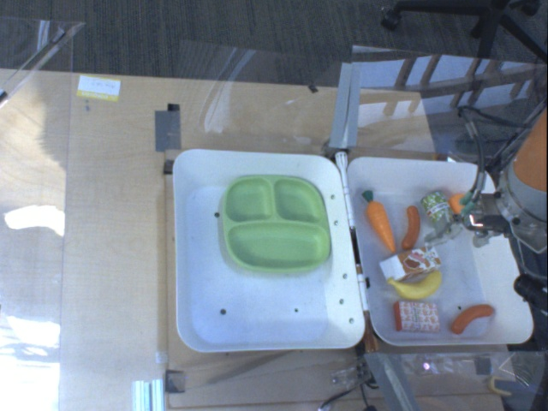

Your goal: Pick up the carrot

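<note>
You were at the approach step: the carrot (pixel 379 224) lay at the right bin's (pixel 501 336) left side, the gripper (pixel 473 221) well right of it, jaws' state untellable, needing a leftward reach.

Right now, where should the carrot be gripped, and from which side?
Grip the carrot across its thick middle, coming from above. It lies flat, slanted, green top toward the far left corner; bare bin floor flanks it, the sausage lying to its right.
</note>
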